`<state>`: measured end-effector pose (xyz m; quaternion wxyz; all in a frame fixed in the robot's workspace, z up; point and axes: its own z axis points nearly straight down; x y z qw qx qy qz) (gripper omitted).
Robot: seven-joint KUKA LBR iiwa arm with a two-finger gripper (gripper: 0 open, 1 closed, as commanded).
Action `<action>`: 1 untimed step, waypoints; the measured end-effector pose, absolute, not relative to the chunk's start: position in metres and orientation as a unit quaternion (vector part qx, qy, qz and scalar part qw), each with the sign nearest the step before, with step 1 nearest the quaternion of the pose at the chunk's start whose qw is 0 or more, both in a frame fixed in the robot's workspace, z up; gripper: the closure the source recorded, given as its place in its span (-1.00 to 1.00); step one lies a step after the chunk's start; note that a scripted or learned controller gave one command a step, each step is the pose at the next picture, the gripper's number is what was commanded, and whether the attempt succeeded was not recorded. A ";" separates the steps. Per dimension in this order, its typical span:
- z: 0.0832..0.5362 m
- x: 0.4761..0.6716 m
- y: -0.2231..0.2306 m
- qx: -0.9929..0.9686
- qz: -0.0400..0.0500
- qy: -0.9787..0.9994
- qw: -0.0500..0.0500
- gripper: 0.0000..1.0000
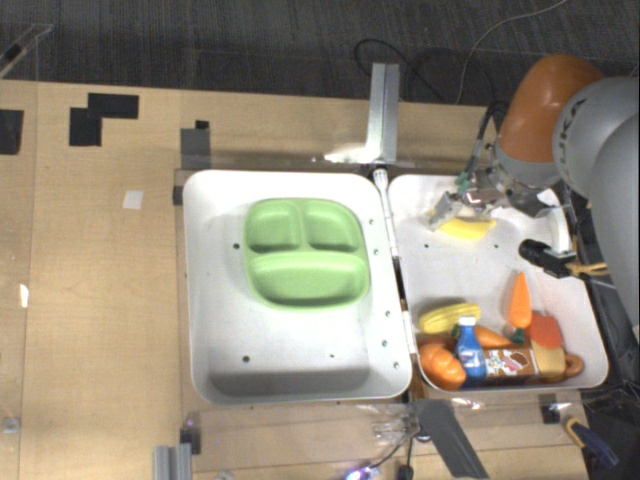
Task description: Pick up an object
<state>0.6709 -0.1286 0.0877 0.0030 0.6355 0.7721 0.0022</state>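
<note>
A yellow object is lying in the right bin, toward that bin's 11 o'clock corner, with its long axis running almost level across the view, from 9 o'clock to 3 o'clock, tipping very slightly up at the right end. The gripper is hanging just at the object's 11 o'clock side, touching or nearly touching its upper edge; whether its fingers are apart or together is impossible to tell. The arm is reaching in from 2 o'clock. Toward the same bin's 6 o'clock wall a heap is sitting: a banana, a bottle, a carrot and an orange. A green divided plate is resting in the left bin
</note>
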 end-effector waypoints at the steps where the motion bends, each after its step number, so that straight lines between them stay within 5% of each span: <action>1: 0.102 0.674 -0.127 0.635 0.006 0.773 0.007 1.00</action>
